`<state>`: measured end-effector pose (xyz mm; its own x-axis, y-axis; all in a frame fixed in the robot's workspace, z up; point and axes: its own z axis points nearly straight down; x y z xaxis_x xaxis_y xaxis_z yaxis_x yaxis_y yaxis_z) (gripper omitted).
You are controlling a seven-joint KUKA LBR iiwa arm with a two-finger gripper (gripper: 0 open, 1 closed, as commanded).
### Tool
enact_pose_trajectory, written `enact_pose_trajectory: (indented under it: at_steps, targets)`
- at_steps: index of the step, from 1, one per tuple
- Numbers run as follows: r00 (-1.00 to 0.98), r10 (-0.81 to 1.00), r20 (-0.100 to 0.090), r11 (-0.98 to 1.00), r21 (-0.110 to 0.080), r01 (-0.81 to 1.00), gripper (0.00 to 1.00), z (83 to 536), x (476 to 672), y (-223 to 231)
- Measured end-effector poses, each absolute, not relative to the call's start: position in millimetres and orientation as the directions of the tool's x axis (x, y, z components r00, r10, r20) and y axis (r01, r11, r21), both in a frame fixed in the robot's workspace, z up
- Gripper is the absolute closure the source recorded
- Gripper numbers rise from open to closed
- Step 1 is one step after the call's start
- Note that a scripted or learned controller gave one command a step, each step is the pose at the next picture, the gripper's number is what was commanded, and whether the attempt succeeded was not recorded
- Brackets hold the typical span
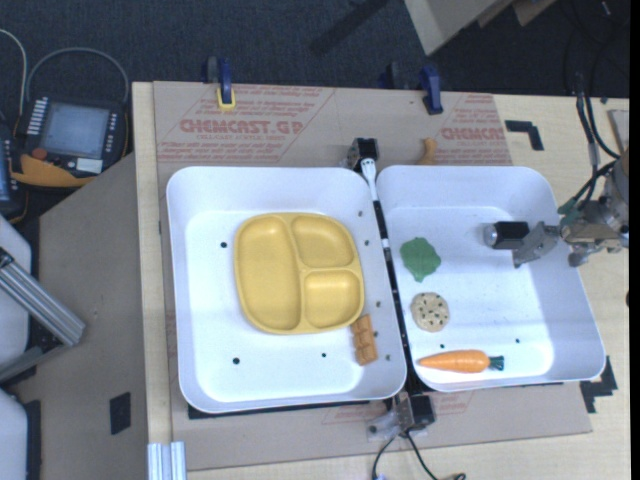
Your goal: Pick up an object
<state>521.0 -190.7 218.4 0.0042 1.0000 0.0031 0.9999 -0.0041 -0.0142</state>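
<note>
Camera view
- Gripper: the gripper (533, 245) is hanging over the far right part of the right bin (570, 353), reaching in from the right edge.
- Grip: nothing is showing in its grasp; whether it is released or clenched, I cannot tell from this slant.
- Green vegetable: the green vegetable (421, 257) is lying on the left side of the right bin, well apart from the gripper and closest to it of the three pieces there.
- Cookie: the cookie (430, 311) is lying flat just near of the green vegetable, apart from it.
- Carrot: the carrot (455, 362) is lying lengthwise along the near wall of the right bin, its leafy end pointing right.
- Left bin: the left bin (185, 268) is holding a yellow plate (298, 273) with three compartments, and a brown snack (364, 340) is sitting just beside the plate's near right corner.
- Stage: judging by this, the pick is not yet made; the gripper is standing over bare floor with no piece under it.
- Risk, aim: closing where it is hanging now would likely be catching nothing, since every piece is lying further left.
- Risk, cookie: being so flat, the cookie is probably offering little to pinch and may be slipping out.
- Risk, carrot: sitting close to the near wall, the carrot may be leaving too little room, so the gripper could be knocking the rim.
</note>
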Motion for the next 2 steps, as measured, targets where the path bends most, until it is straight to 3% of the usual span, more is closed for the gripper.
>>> enact_pose_trajectory:
  at_steps: [1, 2]
  targets:
    - [0.0, 1.0, 0.0, 0.0, 0.0, 1.0, 0.0, 226, 524.1, -190]
    - [0.0, 1.0, 0.002, 0.0, -0.005, 1.0, 0.0, 183, 525.5, -188]
